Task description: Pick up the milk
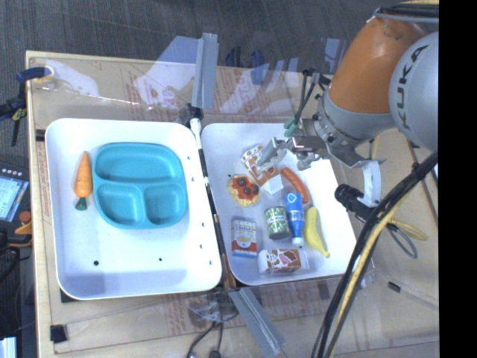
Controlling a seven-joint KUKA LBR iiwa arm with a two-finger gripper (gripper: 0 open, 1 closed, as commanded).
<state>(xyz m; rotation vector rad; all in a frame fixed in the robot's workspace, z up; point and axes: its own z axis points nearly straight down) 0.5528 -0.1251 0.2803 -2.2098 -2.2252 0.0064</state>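
A gripper [277, 150] hovers above a milk carton [258, 162], beside a pizza slice [244, 189], in the right bin [216, 144].

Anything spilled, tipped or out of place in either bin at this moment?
Nothing spilled or damaged. One oddity: the carrot lies on the left bin floor beside the blue tray, not in a compartment. The other toy foods crowd the right bin, under the tool.

Left bin [67, 263]: carrot [83, 179] beside blue tray [141, 183]. Right bin [218, 144]: pizza [244, 189], banana [316, 232], green can [276, 222].
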